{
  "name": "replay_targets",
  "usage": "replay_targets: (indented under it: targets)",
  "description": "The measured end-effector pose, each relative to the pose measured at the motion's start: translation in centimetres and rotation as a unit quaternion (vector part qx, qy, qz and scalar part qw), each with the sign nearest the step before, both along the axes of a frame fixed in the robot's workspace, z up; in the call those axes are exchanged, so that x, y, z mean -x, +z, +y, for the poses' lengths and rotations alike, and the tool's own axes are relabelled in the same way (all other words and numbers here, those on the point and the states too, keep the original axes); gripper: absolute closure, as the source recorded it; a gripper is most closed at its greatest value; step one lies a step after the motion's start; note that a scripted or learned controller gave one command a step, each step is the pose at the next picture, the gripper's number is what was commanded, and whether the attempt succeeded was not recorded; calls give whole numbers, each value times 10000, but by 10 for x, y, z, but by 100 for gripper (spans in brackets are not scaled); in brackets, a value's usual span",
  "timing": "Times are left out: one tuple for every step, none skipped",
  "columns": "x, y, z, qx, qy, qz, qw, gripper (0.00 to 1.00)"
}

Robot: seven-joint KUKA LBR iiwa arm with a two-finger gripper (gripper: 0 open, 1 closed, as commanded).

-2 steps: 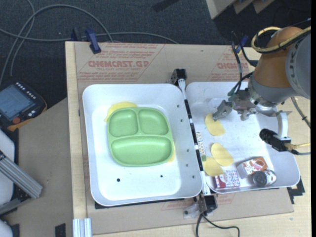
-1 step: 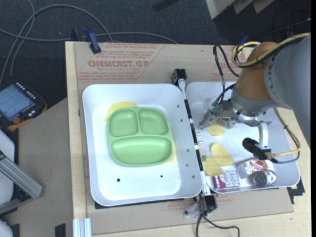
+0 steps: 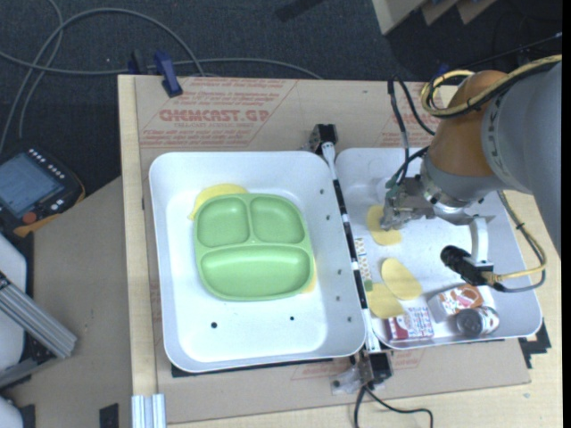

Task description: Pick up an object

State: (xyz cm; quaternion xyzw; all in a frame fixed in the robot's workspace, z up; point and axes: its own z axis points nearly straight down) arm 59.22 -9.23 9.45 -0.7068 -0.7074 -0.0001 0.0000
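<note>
The arm [image 3: 526, 123] bends down into the right bin [image 3: 361, 172], its claw [image 3: 395, 210] low against a flat, pale yellow piece [image 3: 384, 235]. Clenched or released, I cannot tell.

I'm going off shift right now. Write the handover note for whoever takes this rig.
Gripper: low in the right bin, at a yellow disc near its left wall; open or shut can't be told.
Also there: two more yellow discs, a red-and-white packet, a small jar. Left bin: green divided tray.
Done: nothing visibly held.
Left: grasp one object and lift it clear.
</note>
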Motion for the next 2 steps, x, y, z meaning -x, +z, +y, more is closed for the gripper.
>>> replay_targets:
  targets:
    - [0, 0, 0, -1, -2, 2, 10000, 0]
    - [-7, -10, -2, 2, 1, -6, 10000, 0]
